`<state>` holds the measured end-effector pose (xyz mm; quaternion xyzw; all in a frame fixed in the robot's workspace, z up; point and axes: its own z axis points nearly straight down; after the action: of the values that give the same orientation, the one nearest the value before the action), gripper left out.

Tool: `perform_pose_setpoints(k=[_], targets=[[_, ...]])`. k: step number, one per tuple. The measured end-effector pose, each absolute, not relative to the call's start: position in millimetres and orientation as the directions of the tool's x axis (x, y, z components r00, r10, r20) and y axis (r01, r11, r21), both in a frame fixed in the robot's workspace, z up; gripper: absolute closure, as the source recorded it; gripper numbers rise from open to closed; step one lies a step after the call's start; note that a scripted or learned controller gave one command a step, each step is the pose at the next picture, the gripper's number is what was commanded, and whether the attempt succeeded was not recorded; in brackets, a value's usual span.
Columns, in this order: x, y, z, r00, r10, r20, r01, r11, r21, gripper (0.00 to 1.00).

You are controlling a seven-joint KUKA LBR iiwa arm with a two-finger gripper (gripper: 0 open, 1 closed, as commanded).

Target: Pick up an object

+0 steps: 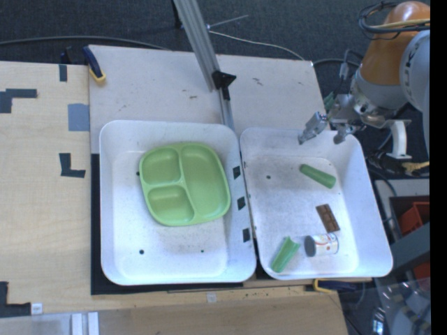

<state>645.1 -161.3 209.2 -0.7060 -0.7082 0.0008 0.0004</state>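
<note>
My gripper point(323, 132) hangs over the far edge of the right bin point(363, 187), fingers spread apart with nothing between them. Below it in that bin lies a green cylinder point(318, 175). Further toward the front are a small brown block point(327, 218), a clear little bottle with a dark cap point(320, 245) and a second green piece point(284, 255). The left bin point(119, 208) holds a green divided plate point(185, 183).
A slanted metal pole point(199, 37) with a black clamp crosses the bench behind the bins. A blue and yellow clamp point(93, 65) sits at the bench's far left corner. Cables trail across the dark floor at the back.
</note>
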Motion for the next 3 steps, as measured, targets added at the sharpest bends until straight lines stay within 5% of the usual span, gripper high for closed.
perform_pose_setpoints(k=[1,3], targets=[[645.1,-162,209,-0.003,1.0,-0.001,1.0,0.003,-0.002,0.0],[652.2,-162,117,-0.003,1.0,0.0,1.0,0.003,-0.006,0.0]])
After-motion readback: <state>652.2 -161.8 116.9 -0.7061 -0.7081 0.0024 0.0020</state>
